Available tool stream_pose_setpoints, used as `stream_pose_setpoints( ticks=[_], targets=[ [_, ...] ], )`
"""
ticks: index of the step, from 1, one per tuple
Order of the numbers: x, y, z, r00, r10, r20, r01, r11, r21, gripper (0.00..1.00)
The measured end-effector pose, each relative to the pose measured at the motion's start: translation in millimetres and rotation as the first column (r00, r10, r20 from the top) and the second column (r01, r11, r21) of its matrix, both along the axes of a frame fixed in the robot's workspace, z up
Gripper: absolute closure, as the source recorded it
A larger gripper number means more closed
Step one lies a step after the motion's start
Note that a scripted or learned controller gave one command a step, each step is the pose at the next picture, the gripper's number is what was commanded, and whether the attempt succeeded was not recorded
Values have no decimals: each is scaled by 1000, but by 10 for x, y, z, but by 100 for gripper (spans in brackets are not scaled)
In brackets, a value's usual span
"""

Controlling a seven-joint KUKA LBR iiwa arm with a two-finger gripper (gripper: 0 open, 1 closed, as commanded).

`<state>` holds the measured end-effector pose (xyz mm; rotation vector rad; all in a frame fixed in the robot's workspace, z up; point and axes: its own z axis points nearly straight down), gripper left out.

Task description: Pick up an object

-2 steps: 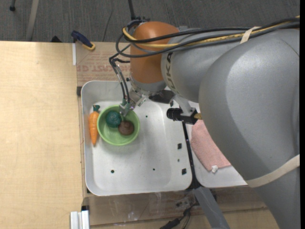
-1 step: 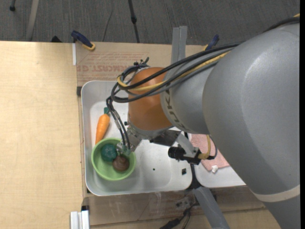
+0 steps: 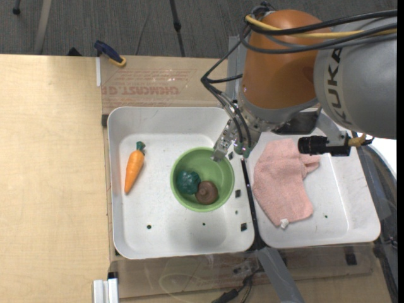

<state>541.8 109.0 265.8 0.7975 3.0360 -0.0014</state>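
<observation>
Here the gripper (image 3: 226,149) hangs over the upper right rim of the green bowl (image 3: 222,183), at the inner edge of the left bin (image 3: 120,169); whether it is spread or closed cannot be determined from the slanted overhead view, and nothing is visibly caught in it. Directly below and to the left, inside the bowl, lie a dark teal object (image 3: 187,182) and a brown rounded object (image 3: 206,192), touching or nearly touching each other. Further left, well apart from the bowl, a toy carrot (image 3: 133,167) rests on the bin floor near the left wall, lying roughly upright in the view with its green top pointing away from the camera. Across the divider, the right bin (image 3: 353,226) holds a crumpled pink cloth (image 3: 284,183). The orange band (image 3: 281,59) and grey arm body (image 3: 360,74) occupy the upper right. The step in hand is judged to be the approach: the tool is positioned near the bowl, with no object secured. The next move probably calls for a descent toward the bowl contents or its rim, with alignment that clears the bowl wall before closing.
</observation>
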Motion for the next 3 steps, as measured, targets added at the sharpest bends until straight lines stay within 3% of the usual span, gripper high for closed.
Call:
stream_pose_setpoints(
  ticks=[1,2,3],
  targets=[
    [-264,574,-1318,992,130,-5,-130,992,1,100],
    [-530,-24,-1647,974,225,35,-225,974,-1,100],
    [-324,750,-1652,903,428,30,-428,904,-4,100]
  ],
)
